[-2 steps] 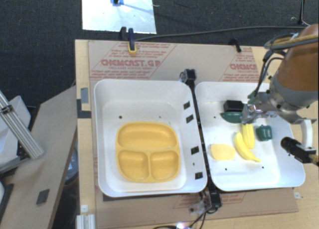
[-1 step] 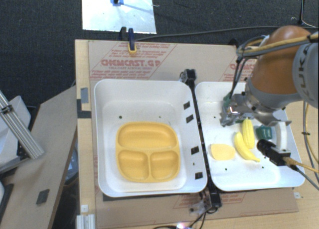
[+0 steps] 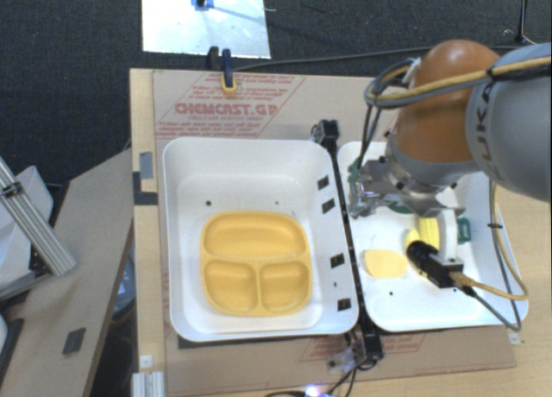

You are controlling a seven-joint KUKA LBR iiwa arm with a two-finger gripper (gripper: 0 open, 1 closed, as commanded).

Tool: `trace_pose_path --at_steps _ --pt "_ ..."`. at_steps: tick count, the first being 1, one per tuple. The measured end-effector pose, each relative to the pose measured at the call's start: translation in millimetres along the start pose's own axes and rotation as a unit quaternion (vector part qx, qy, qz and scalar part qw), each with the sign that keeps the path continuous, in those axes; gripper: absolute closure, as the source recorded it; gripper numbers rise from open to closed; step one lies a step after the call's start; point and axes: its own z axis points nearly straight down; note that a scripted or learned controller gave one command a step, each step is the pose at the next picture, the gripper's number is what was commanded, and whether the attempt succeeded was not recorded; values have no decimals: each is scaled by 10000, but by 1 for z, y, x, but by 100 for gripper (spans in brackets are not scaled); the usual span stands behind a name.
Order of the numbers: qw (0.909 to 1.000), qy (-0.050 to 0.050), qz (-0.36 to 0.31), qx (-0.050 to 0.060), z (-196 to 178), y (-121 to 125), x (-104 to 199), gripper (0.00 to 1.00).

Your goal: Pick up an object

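Nearest the lens, at 6 o'clock, sits the front rim of the left bin (image 3: 259,335). It holds a yellow divided tray (image 3: 256,261) with three compartments, one wide one toward 12 o'clock and two smaller toward 6 o'clock. To 3 o'clock lies the right bin (image 3: 431,322), touching the first along a black-clipped seam. Inside it: a flat pale-yellow disc (image 3: 385,263) near the seam, and just beside it toward 3 o'clock a brighter yellow block (image 3: 429,232), partly covered by the arm. A small green item (image 3: 464,230) lies at the block's 3 o'clock. The gripper (image 3: 379,195) hangs over the bin's 12 o'clock half; whether the pincer is open or closed cannot be told.
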Motion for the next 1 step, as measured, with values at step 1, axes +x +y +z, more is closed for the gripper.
trace_pose_path --at_steps 1 --pt "10000 -5 6 8 13 5 47 100"
